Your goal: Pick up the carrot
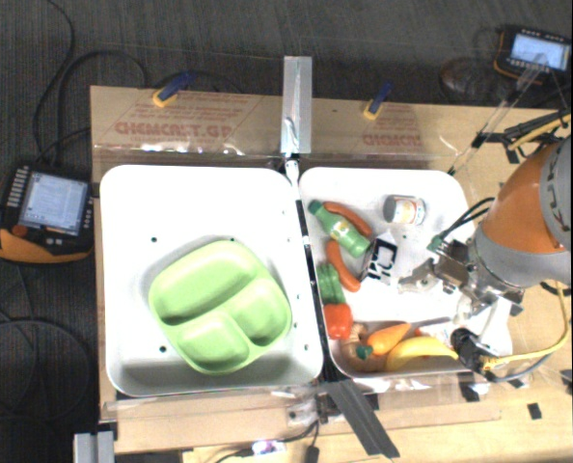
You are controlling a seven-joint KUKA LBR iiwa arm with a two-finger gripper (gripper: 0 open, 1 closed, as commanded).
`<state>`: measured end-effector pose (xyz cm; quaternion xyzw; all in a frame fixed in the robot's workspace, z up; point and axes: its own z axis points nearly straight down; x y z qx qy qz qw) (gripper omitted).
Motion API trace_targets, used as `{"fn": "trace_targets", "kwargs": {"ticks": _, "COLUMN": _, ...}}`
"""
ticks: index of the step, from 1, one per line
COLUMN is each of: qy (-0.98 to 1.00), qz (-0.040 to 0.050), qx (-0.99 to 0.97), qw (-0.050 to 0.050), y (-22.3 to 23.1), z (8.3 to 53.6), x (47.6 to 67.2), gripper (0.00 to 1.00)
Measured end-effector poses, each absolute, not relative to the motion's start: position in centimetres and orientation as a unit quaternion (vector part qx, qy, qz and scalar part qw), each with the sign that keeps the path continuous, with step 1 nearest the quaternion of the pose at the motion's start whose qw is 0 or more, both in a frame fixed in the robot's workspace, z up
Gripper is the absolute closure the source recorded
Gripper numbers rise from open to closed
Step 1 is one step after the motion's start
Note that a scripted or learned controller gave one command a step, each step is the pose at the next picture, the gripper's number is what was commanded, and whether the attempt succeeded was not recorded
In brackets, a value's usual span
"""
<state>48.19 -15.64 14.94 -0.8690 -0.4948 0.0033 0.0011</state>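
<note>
Carrot [388, 336] lies ungrasped beside the banana [420, 350] in the right bin [431, 183]; our gripper [402, 276] hovers near, grip state unclear; pickup remains.

Arm [542, 220] cut by right edge.
</note>
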Motion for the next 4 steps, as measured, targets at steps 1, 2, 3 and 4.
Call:
{"fn": "trace_targets", "kwargs": {"ticks": 1, "qy": -0.473, "qz": -0.0032, "qx": -0.881, "qw": -0.010, "y": -11.1, "z": 9.4, "x": 48.6, "gripper": 0.00}}
{"fn": "trace_targets", "kwargs": {"ticks": 2, "qy": -0.473, "qz": -0.0023, "qx": -0.881, "qw": -0.011, "y": -11.2, "z": 10.3, "x": 48.6, "gripper": 1.00}}
{"fn": "trace_targets", "kwargs": {"ticks": 3, "qy": -0.296, "qz": -0.0095, "qx": -0.955, "qw": -0.006, "y": -10.8, "z": 9.2, "x": 49.1, "gripper": 1.00}}
{"fn": "trace_targets", "kwargs": {"ticks": 4, "qy": -0.103, "qz": -0.0094, "qx": -0.995, "qw": -0.003, "y": -10.3, "z": 9.1, "x": 49.0, "gripper": 1.00}}
